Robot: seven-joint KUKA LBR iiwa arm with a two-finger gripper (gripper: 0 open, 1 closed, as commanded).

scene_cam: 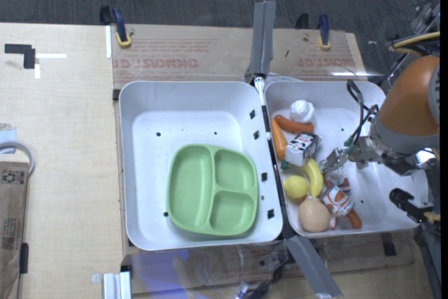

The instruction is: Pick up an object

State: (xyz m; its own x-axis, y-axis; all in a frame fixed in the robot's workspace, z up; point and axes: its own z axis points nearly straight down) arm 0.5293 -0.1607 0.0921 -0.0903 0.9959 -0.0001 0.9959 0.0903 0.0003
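Observation:
The right bin (364,98) holds a heap of toy food along its left side: two carrots (288,128), a white cup-like piece (302,109), a black-and-white box (301,146), a banana (314,177), a lemon (295,187), a tan egg-shaped item (313,215) and a red-and-white packet (339,200). My gripper (337,159) hangs low over the bin's middle, just right of the banana and above the packet. Nothing is seen between its fingers.
The left bin (140,150) carries a green three-compartment plate (213,189). A grey divider post (262,38) rises between the bins. Blue clamps (120,26) hold cardboard at the back. My arm (413,108) covers the right bin's right side.

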